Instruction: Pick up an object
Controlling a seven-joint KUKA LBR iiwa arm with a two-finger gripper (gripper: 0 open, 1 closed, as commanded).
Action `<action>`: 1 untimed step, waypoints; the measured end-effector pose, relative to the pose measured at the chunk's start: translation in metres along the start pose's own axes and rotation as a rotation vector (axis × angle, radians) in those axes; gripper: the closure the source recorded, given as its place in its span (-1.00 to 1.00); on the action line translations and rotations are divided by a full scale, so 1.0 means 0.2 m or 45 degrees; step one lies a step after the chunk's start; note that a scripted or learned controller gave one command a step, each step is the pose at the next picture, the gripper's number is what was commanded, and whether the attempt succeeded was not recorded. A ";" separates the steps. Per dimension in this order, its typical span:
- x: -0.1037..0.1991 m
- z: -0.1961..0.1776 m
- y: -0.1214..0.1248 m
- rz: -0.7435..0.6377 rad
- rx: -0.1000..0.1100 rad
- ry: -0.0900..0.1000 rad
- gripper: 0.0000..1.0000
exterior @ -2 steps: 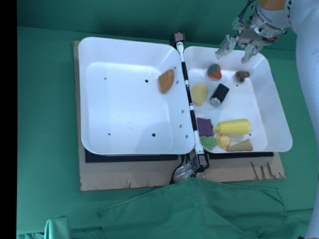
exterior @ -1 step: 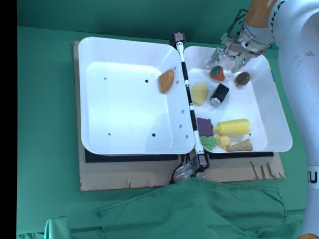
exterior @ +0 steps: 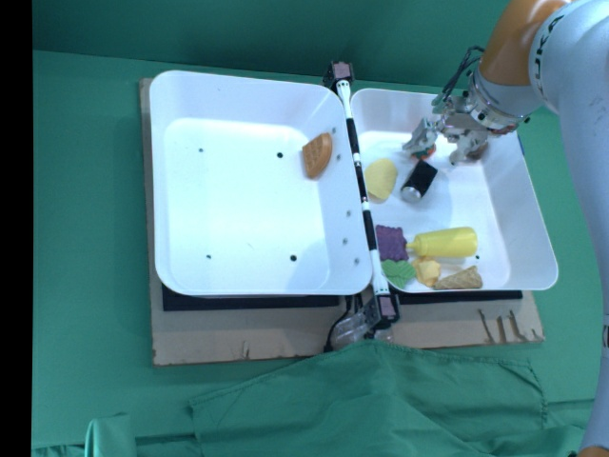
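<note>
Arm (exterior: 571,55): enters from the upper right of the frame, wrist bent down over the right bin (exterior: 533,227).
Gripper (exterior: 444,145): above the top part of the right bin, fingers spread apart, nothing seen between them.
Black can (exterior: 419,180): just below and slightly left of the gripper, lying tilted, not touching the fingers.
Yellow piece (exterior: 381,178): left of the can, near the divider.
Lower right bin: purple block (exterior: 390,242), yellow bottle (exterior: 444,243), green piece (exterior: 399,272), cone (exterior: 460,278).
Left bin (exterior: 190,112): orange waffle-like piece (exterior: 318,154) near its upper right wall.
</note>
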State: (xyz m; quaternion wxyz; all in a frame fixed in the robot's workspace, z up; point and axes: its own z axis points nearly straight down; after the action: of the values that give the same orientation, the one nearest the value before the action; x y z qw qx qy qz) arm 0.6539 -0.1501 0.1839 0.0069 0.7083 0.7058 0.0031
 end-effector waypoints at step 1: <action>0.17 -0.01 -0.17 -0.002 -0.003 -0.004 -1.00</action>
State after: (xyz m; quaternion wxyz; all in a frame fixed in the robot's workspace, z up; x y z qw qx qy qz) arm 0.6196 -0.1168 0.1845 0.0088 0.7077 0.7065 0.0030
